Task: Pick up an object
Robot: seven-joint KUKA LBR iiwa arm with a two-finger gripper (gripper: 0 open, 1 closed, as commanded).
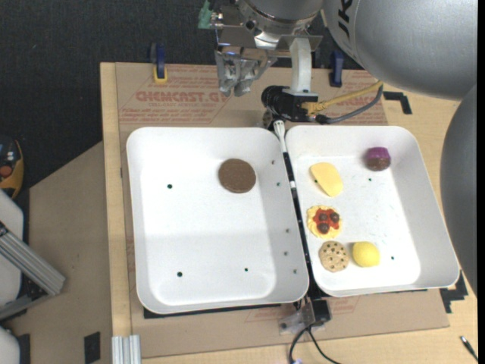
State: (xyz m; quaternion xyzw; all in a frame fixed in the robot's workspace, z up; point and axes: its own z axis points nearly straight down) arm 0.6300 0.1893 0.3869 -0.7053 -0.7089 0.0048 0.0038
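**Camera view: tool parked high, every target lies below it in the frame**

Camera view has the tool [241,74] hanging at the top centre of the frame, above the tabletop [114,112] just beyond the far rims of both bins. Nothing sits between its fingers, and whether they stand apart or together I cannot tell from this angle; they read as one grey cluster.

Now the geometry. Nearest candidate: the brown disc [238,176], alone in the left bin [151,203], almost straight down the frame from the tool. It's round and flat, so no long axis to line up with; any approach angle looks as good as another.

Off to the lower right, the right bin [424,203] carries the crowd: a pale yellow wedge [326,179], a purple piece [377,158] in the upper right corner, a small pizza-like round [325,221], a cookie [333,255] and a yellow ball [366,254], those last two just beside each other.

My call: the disc is the cleaner pick, well apart from the walls, though its low profile may give the fingers little to bite.
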